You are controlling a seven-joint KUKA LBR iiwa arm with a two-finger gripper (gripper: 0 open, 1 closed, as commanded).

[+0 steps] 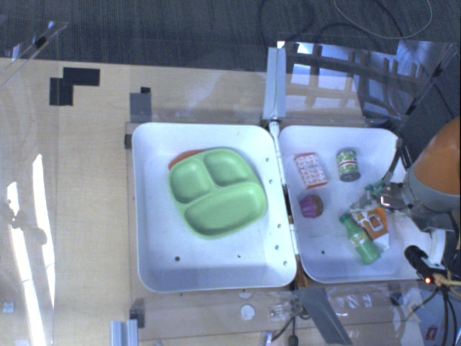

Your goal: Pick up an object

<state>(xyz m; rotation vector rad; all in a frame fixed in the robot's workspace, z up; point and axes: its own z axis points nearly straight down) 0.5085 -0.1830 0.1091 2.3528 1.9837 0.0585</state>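
The right bin (pixel 328 262) holds several small items. A red-and-white box (pixel 310 170) and a green can (pixel 348 164) lie toward the back, with a purple lump (pixel 311 206) near the bin's middle. A green bottle (pixel 361 240) lies at the front right, and an orange packet (pixel 375 223) rests against it. My gripper (pixel 385 197) reaches in from the right edge and hovers just above the orange packet and the bottle's top. The arm's orange band (pixel 443 161) shows behind it. I see nothing held.
The left bin (pixel 155 265) carries a green divided plate (pixel 217 192) with an orange thing (pixel 184 156) peeking out from under its back left edge. A metal divider (pixel 274 96) stands behind the gap between the bins. Cables lie on the floor beyond.
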